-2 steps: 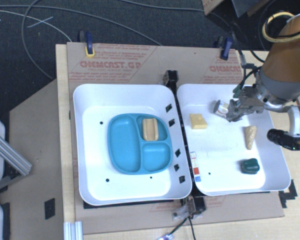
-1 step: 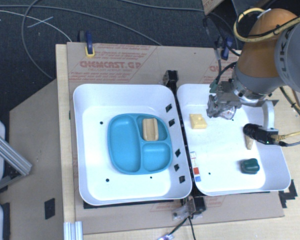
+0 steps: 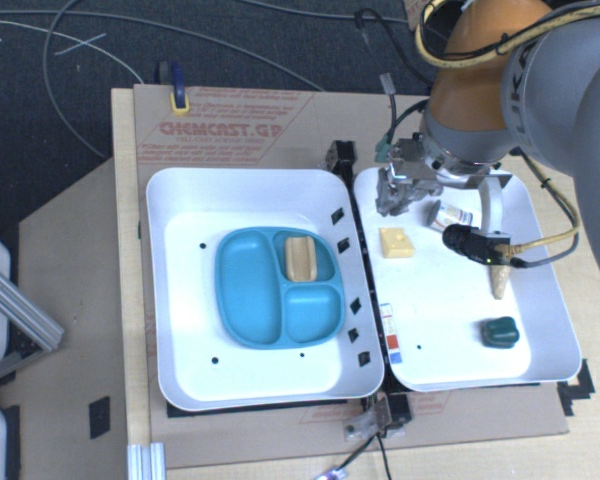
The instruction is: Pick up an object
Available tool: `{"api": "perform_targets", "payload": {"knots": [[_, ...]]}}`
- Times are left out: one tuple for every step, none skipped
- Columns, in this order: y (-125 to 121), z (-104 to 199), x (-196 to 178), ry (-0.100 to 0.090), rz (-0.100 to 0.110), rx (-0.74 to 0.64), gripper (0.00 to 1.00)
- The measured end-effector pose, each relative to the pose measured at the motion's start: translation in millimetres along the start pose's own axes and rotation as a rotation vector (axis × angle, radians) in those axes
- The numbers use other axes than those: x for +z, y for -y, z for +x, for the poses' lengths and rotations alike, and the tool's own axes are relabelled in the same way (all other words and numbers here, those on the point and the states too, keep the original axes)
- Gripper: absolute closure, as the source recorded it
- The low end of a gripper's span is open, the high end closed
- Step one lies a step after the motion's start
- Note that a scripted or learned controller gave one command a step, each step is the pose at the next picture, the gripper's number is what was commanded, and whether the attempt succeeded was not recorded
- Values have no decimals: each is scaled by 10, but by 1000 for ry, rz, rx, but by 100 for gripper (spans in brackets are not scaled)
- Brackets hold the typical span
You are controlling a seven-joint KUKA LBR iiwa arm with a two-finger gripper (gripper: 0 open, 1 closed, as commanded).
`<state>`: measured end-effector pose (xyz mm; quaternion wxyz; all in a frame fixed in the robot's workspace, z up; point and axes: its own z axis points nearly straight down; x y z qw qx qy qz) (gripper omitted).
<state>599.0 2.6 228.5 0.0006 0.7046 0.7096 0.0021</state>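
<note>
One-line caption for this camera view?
Gripper hovers over right bin near yellow block; blue tray sits in left bin.

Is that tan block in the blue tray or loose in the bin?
In the tray. The tan block lies inside the blue tray's upper-right compartment, within its rim.

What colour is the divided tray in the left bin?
Light blue; the divided tray shows best in the camera view, lying in the left bin.

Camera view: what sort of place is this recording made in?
Probably a robotics lab bench set up for pick trials: two white bins on a board, loose cables across dark carpet, and the arm over small test objects.
</note>
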Motion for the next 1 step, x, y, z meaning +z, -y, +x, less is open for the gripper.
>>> {"api": "perform_targets", "payload": {"knots": [[-222,486,117,1,2,2,100]]}}
